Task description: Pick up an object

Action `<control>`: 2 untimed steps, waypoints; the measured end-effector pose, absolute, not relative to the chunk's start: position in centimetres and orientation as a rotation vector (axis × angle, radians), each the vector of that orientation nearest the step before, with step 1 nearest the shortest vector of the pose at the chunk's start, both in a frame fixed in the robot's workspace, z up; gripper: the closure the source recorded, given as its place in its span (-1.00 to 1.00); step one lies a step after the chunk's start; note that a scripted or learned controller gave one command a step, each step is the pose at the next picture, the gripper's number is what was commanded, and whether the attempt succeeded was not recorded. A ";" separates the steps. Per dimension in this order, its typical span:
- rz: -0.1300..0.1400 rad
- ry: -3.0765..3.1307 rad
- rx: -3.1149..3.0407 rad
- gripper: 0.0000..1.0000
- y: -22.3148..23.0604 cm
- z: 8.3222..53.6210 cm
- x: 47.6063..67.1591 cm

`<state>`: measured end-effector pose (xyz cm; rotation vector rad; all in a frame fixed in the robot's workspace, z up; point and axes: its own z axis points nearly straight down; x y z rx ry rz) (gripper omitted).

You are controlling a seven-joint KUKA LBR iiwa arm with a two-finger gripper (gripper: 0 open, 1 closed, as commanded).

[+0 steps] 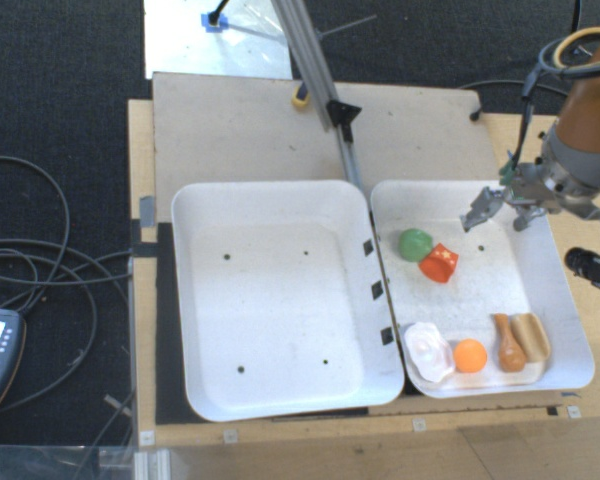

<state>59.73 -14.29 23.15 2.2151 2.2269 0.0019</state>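
Green ball (pixel 414 244) touching red block (pixel 439 263) in right bin (pixel 560 268), pincer (pixel 500 211) spread wide, near, empty.

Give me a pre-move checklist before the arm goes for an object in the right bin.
1. Pincer carries nothing: ok, nothing shows between its fingers.
2. Pincer is over the right bin: ok, near its far edge.
3. Targets lie in that bin: ok, green ball, red block, orange ball, hot dog and white object.
4. Green ball stands free: not ok, the red block lies close against it.
5. Orange ball stands free: not ok, crowded between neighbours at the near wall.
6. Finger opening fits a target: cannot tell.
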 end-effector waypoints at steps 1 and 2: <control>0.002 2.226 2.216 -1.00 -14.3 23.2 59.7; -0.002 2.230 2.216 -1.00 -13.7 18.7 60.3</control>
